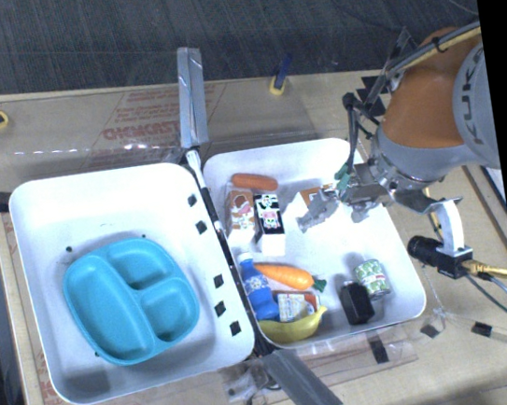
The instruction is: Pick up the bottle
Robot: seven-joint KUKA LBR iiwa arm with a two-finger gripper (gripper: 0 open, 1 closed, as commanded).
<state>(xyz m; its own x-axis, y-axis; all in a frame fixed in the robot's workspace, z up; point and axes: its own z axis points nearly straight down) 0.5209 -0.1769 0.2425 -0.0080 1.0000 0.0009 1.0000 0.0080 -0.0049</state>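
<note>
Two fingers of the tool [330,206] stand apart, holding nothing, over the right bin [390,266]; the bottle [256,291] (blue-capped) lies toward seven o'clock.

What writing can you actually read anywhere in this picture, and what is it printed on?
"KU", the start of a name, on the robot arm.
Red print on the bench sheet: upside down and too blurred to read.
Labels on the bottle, the can and the cartons: too small to read.

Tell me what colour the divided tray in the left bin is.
Light blue; the divided tray shows clearly in the camera view.
</note>
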